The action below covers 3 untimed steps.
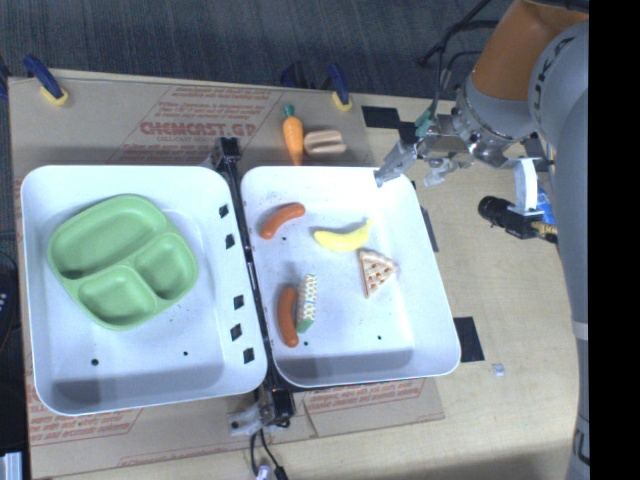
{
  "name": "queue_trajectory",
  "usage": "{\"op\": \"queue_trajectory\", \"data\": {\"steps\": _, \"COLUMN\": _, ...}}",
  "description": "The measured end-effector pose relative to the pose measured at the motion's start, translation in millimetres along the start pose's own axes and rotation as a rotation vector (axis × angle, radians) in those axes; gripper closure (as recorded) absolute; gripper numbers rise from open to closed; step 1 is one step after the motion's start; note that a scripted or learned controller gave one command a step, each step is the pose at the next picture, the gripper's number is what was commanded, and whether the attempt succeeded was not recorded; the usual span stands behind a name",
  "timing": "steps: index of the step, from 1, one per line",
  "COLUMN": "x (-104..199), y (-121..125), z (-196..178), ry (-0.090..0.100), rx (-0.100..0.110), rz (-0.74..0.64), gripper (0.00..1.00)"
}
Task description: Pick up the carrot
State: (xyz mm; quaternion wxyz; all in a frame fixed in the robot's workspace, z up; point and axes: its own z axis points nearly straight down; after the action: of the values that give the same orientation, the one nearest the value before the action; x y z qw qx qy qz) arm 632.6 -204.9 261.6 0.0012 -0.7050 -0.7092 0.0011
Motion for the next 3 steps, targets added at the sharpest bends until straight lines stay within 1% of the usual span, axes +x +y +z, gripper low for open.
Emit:
{"op": "queue_trajectory", "data": {"steps": 1, "x": 29.2, "y": 23.9, "z": 104.1, "ry": 0.001, "rx": 0.002, "rz": 0.049, "gripper": 0.00}}
{"op": "queue_trajectory", "data": {"steps": 2, "x": 84.8, "y": 24.3, "z": 170.3, "ry": 0.002, "rx": 0.003, "rz": 0.203, "gripper": 0.00}}
{"op": "queue_trajectory", "data": {"steps": 3, "x": 56.2, "y": 24.8, "z": 98.1, "ry": 0.000, "rx": -0.001, "rz": 0.296, "gripper": 0.00}}
